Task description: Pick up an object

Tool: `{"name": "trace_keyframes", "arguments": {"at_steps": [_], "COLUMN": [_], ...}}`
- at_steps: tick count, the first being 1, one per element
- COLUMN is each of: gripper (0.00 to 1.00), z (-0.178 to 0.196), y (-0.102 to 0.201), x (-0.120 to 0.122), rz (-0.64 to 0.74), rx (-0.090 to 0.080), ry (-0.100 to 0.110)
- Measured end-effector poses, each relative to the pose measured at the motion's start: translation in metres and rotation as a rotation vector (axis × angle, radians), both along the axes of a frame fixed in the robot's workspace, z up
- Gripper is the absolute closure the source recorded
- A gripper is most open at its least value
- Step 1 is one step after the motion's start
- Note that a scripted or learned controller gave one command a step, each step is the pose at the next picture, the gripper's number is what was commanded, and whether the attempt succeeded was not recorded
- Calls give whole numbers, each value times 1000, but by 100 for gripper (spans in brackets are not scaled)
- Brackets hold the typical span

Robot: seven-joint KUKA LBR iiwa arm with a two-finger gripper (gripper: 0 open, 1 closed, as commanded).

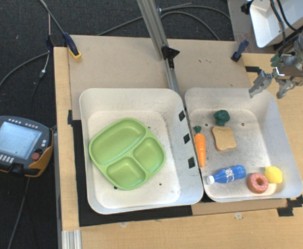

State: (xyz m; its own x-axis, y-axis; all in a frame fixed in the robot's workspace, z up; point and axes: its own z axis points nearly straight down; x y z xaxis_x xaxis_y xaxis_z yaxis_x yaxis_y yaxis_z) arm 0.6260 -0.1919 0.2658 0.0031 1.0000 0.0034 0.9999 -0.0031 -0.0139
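Six candidates: lay in the right white bin (289, 154), below the fingers.
Fingers: gripper (270, 85) spread wide, holding nothing.
Nearest: dark green lumpy toy (222, 116), probably light; pinch across its middle.

Single fixed camera sat above the bench (120, 61), looked down at a slant from the 6 o'clock side. Mid-range framing: both white bins, left bin (136, 100) and right bin (286, 139), fit whole. Arm entered at 2 o'clock. Floor showed at 9 o'clock.

Tan bench (120, 61) with two white bins (136, 201) side by side
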Motion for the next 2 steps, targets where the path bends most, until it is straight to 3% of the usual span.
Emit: {"name": "trace_keyframes", "arguments": {"at_steps": [1, 2], "gripper": [0, 0], "z": [8, -53], "y": [1, 0], "x": [2, 8], "rz": [4, 4], "rx": [-3, -2], "ry": [-14, -8]}}
